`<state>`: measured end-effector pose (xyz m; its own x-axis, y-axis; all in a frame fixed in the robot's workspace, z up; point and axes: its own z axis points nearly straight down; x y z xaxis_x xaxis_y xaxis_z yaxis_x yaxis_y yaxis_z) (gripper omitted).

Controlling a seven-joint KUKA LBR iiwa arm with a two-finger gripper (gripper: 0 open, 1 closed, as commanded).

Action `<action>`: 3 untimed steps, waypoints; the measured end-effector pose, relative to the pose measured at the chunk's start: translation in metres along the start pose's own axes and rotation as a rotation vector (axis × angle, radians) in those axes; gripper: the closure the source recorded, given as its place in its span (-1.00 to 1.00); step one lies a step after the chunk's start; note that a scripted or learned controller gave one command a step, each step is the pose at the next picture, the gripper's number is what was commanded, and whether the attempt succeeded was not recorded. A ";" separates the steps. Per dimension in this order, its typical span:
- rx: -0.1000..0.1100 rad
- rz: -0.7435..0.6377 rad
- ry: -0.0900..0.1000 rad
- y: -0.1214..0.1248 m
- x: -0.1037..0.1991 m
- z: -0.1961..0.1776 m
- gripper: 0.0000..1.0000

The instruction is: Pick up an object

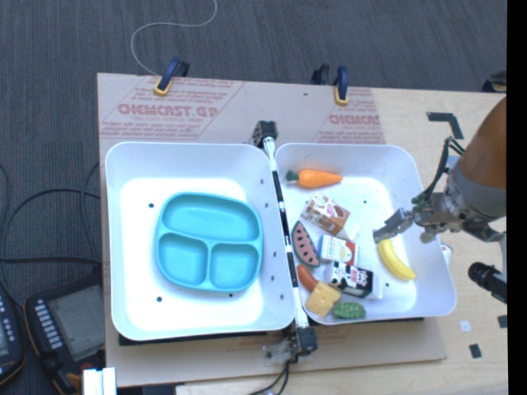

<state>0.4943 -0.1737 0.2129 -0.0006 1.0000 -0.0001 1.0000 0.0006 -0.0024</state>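
A robotics lab or test cell is indicated rather than a home or kitchen. A bare wooden board [206,109] printed with red lettering is laid on grey carpet [66,23] and fixed at its far edge by two clamps [169,74]. Two white bins [115,220] are set side by side on the board, stocked with toy food [319,178]. Loose cables [29,220] and a handheld control pendant [70,323] are seen on the carpet left of the board.

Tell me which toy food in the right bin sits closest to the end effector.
The yellow banana, just below the end effector; the carrot and watermelon slice lie farther left.
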 end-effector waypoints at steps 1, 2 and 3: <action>-0.006 0.001 -0.001 0.019 0.036 0.115 -1.00; -0.010 0.000 0.000 0.021 0.036 0.104 1.00; -0.008 0.000 0.001 0.021 0.037 0.105 -1.00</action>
<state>0.5147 -0.1370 0.1078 -0.0002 1.0000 0.0010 1.0000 0.0002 0.0052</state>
